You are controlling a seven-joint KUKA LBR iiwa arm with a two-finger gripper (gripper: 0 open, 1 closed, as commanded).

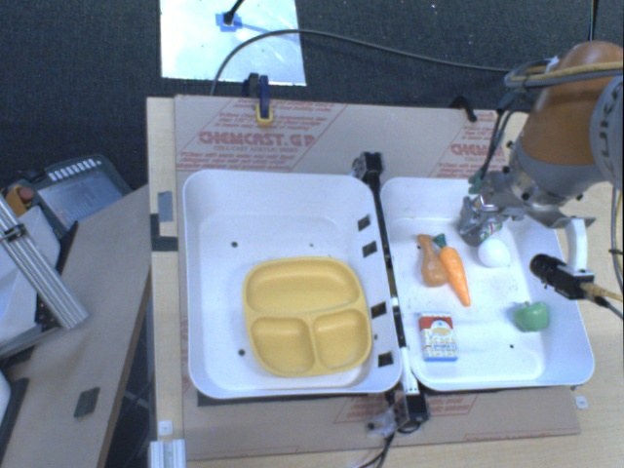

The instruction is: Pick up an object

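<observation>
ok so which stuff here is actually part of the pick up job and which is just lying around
Part of the job:
- tool, low in the right bin
- white egg just beside it
- carrot
- orange gourd-shaped toy
- green pepper
- small box

Just lying about:
- yellow divided tray in the left bin
- yellow clamp on the board

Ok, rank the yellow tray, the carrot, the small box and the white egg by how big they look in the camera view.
1. Yellow tray, by far the largest.
2. Carrot and small box: they look about alike, so I won't separate them.
3. White egg, smallest.
</observation>
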